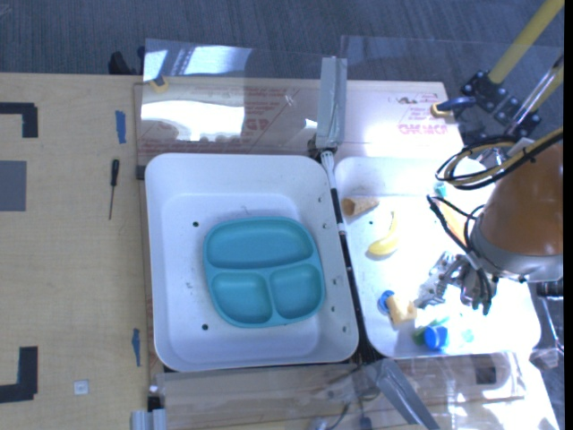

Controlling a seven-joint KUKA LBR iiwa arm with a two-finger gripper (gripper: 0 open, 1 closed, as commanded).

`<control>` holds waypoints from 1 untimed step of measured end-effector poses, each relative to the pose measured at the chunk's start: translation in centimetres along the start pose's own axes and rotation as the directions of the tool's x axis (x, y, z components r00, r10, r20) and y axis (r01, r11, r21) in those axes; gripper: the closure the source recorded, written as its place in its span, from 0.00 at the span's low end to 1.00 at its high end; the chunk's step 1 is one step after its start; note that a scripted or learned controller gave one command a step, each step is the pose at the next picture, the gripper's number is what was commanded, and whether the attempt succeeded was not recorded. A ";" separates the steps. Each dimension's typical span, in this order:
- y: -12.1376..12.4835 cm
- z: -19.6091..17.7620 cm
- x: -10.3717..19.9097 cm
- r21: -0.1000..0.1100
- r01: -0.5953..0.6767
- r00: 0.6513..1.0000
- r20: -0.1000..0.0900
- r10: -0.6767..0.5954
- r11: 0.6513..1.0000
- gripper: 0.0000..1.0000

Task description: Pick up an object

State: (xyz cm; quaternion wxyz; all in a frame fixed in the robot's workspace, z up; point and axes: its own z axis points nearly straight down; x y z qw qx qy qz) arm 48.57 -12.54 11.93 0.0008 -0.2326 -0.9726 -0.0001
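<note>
Around the pincer [445, 285], small toys crowd its near-left side, a yellow-and-blue piece [396, 307] and a blue block [434, 336], while bare bin floor lies open farther left up to the banana [384, 243].

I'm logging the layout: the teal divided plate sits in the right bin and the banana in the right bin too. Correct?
Not quite. The camera view shows the teal plate in the left bin; the banana is indeed in the right bin.
</note>
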 end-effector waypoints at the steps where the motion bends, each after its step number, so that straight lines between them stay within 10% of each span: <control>1: -0.3 1.7 0.1 0.000 -0.315 0.949 -0.001 0.315 0.949 1.00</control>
